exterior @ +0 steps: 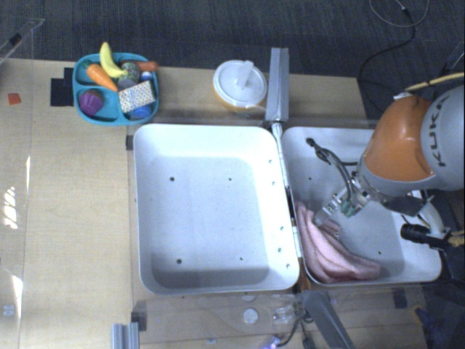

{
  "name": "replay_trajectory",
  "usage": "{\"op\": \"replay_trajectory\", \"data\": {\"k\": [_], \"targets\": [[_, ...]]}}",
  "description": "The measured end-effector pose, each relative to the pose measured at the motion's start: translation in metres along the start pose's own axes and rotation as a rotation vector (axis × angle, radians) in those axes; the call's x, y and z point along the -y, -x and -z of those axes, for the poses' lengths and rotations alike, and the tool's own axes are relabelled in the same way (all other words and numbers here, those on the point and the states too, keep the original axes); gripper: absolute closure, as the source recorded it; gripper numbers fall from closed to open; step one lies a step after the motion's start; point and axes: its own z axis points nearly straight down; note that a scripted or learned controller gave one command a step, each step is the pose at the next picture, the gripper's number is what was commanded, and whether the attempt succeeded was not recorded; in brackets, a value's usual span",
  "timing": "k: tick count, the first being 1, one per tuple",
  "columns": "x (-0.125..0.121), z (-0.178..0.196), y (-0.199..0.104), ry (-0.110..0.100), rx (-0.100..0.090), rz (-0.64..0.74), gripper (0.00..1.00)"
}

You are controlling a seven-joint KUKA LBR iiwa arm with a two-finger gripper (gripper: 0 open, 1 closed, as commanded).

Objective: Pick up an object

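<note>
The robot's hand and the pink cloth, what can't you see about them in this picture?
- Hand: too small and blurry in the camera view to tell whether it grips anything.
- Pink cloth: its upper end lies under the hand.
- Right bin: the orange-banded arm covers its right side.
- Blue tray: some toys too small to name.

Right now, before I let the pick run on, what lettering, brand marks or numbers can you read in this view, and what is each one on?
"KU": dark letters running down the grey arm at the right edge, cut off there.
Blue tray of toy food beyond the left bin: one checkered item, no text legible.
White lid: no text readable.
Pink cloth in the right bin, by the gripper: no writing.
</note>
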Motion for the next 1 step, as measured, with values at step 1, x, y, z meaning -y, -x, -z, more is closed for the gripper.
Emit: {"op": "replay_trajectory", "data": {"k": [1], "targets": [[-0.0209,-0.0155,0.0502,0.005,0.003,-0.372,0.0]]}}
